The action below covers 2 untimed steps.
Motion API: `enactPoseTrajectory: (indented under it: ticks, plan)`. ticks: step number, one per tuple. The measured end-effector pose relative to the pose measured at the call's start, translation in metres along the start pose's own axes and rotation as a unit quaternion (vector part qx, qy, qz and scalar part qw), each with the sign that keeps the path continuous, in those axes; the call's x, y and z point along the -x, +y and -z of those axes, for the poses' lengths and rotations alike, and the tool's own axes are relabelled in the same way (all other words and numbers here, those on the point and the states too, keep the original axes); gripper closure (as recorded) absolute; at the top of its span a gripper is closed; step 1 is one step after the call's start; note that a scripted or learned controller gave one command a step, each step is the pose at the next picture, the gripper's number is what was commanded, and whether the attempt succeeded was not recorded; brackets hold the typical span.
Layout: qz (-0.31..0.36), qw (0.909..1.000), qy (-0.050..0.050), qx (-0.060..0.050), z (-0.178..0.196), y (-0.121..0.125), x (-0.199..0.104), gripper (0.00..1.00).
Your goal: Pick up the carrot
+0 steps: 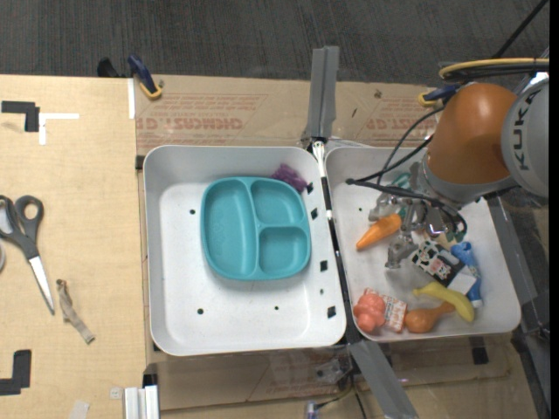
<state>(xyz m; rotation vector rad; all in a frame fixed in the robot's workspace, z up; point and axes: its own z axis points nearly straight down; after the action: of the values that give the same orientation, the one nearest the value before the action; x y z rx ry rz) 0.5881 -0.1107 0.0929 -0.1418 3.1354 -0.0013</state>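
1. The tabletop (pixel 61 260) is lying tan and flat, carrying both bins, with a strip of printed cardboard (pixel 218 120) running along behind them.
2. The left bin (pixel 166 321) is sitting beside the right bin (pixel 502 317), the two touching along a shared middle edge.
3. The arm (pixel 476 133) is reaching in from the right, its orange band hanging over the right bin's far right part.
4. A teal divided plate (pixel 256 228) is lying in the middle of the left bin, with a small purple item (pixel 291 176) sitting just behind it at the far wall.
5. Scissors (pixel 26 238) are lying on the tabletop well left of the bins.
6. The claw (pixel 410 225) is hanging low in the right bin under the wrist; I cannot tell from the cluttered metal and cables how it is set.
7. The carrot (pixel 378 232) is lying in the right bin, orange and tilted, just left of the claw and seeming to touch it at its upper end.
8. A yellow banana (pixel 447 301), a black-and-white patterned item (pixel 434 261), a blue item (pixel 467 264), an orange-brown item (pixel 422 319) and a pinkish lump (pixel 369 311) are crowding the right bin's near part.
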Motion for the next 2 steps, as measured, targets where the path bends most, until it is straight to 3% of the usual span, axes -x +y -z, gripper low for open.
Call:
enactPoseTrajectory:
  ticks: [1, 2]
  plan:
    - [-0.020, 0.9998, 0.001, 0.001, -0.001, 0.020, -0.002, 0.00]
    - [0.042, 0.9991, -0.001, 0.000, 0.000, 0.017, 0.010, 0.00]
